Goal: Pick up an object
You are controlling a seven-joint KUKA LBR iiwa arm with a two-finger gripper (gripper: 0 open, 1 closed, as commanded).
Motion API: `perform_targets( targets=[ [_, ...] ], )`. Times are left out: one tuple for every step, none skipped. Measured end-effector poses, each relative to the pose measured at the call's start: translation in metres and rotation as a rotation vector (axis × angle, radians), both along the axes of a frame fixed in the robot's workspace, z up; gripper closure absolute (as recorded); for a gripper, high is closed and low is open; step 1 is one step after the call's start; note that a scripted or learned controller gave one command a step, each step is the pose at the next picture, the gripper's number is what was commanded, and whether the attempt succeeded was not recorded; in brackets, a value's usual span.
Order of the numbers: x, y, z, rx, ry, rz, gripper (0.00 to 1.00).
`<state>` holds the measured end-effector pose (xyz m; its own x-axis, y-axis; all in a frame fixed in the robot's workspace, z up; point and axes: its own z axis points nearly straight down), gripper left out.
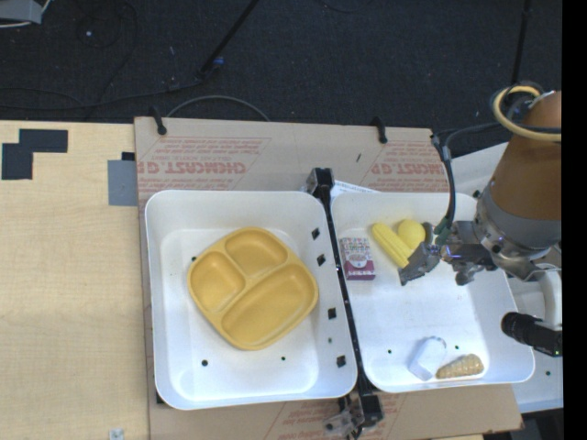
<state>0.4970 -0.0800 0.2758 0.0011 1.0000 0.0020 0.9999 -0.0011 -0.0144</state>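
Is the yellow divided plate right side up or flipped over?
Right side up: the yellow divided plate lies flat in the left bin, its three compartments facing the camera with nothing in them.

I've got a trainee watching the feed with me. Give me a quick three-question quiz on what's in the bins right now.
1. True or false: the yellow divided plate lies in the right bin.
2. Which thing lies closest to the gripper? A) the small box B) the yellow toy C) the white cup
3. Fill in: beside the white cup, near the front of the right bin, lies a tan ____.

Key:
1. False; it lies in the left bin.
2. B
3. Cracker-like piece; it is too small to name surely.
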Motion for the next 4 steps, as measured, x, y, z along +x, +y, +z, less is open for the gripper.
perform_targets(
  targets=[
    [0.001,0.000,0.005,-0.001,-0.010,0.002,0.00],
    [-0.002,-0.004,-0.040,-0.001,-0.006,0.000,0.00],
    [-0.009,-0.001,-0.085,0.000,-0.006,0.001,0.00],
    [-0.011,-0.007,-0.131,0.000,-0.005,0.000,0.00]
  ],
)
